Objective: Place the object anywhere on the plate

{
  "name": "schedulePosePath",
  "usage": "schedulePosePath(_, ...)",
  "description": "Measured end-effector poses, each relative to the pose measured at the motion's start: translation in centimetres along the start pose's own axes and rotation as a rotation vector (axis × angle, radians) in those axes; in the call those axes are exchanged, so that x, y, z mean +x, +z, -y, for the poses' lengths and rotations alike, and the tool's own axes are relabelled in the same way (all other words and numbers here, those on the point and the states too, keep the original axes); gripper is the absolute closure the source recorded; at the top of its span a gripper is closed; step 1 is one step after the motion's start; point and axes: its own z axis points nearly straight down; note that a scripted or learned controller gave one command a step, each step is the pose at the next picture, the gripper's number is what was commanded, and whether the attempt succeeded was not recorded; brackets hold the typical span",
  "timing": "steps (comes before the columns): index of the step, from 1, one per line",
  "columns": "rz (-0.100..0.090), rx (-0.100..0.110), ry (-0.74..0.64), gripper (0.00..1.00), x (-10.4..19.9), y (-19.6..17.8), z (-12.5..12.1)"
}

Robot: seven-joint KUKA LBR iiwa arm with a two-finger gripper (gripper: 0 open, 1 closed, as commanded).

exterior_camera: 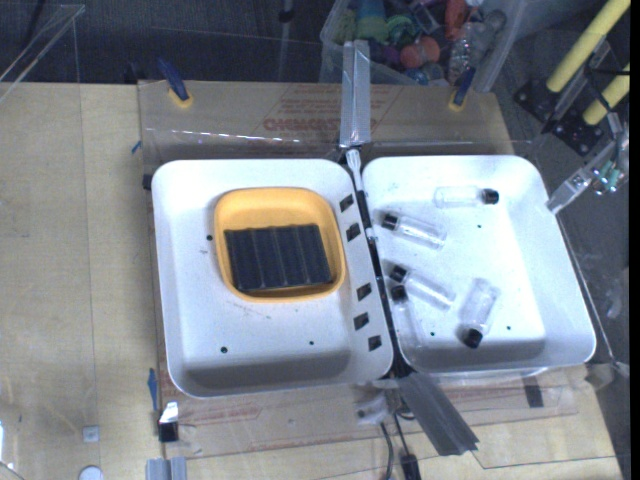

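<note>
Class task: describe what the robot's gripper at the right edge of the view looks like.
The gripper shows as a slim, pale silvery piece slanting from a darker grey body, with small greenish specks near its top. It is blurred; no cables or markings can be made out on it.

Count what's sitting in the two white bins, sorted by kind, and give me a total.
Clear vials with black caps: 4, all in the right bin
Yellow plate: 1, in the left bin
Dark ridged block: 1, lying on the plate
Total: 6
</note>
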Motion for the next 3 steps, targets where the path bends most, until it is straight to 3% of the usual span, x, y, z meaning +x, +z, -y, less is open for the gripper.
schedulePosePath(1, -0.001, 0.001, -0.079, 1.00, -0.8, -5.8, -1.1)
schedulePosePath(3, 0.002, -0.003, -0.745, 1.00, -3.1, -1.9, -5.0)
